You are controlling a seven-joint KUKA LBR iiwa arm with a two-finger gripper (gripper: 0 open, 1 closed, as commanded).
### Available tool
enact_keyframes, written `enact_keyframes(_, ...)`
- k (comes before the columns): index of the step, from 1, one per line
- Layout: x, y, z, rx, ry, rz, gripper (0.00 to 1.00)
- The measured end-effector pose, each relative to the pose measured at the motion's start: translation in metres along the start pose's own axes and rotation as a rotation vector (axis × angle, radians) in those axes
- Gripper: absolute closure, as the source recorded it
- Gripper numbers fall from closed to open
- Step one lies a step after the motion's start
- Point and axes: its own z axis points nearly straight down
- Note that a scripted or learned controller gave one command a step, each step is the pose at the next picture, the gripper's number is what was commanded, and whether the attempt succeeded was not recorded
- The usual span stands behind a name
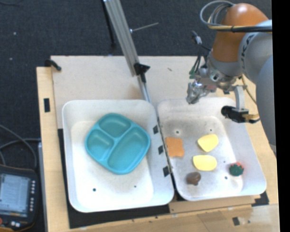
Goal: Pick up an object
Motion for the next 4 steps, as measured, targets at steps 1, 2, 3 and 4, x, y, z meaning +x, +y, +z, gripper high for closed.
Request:
enact_keyframes(1,-0.001,0.001,-0.01,0.004,0.001,-0.002,1.0)
enact_keyframes(2,0.044,-0.005,-0.017,0.006,0.002,-0.002,1.0)
enact_keyframes(3,0.09,-0.02,-0.012,0.008,0.001,-0.002,1.0)
enact_keyframes(4,0.133,-0.044,-0.019,0.007,0.002,-0.002,1.0)
